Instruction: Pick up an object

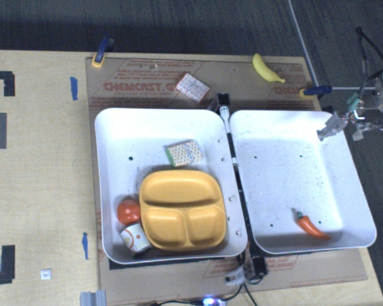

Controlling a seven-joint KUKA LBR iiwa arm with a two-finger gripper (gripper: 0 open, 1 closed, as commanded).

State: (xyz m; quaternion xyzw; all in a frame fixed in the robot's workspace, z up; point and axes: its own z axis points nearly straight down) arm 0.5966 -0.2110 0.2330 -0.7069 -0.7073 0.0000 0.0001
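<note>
In the left bin (108, 139) lie a yellow compartment plate (182, 209), a red-orange ball (127, 210) against the plate's left side, a small white and orange can (135, 238) below the ball, and a green and white packet (184, 152) behind the plate. The right bin (345, 190) holds an orange carrot-like toy (311, 226) near its front right corner. My gripper (345, 121) shows partly at the right edge, over the far right corner of the right bin and well away from every object. Nothing is seen held in it.
Behind the bins, on the brown board, lie a yellow banana (267, 69) and a pink and white packet (191, 87). Blue clamps (102, 50) sit at the board's far corners. A thin rod (300, 34) slants across the upper right.
</note>
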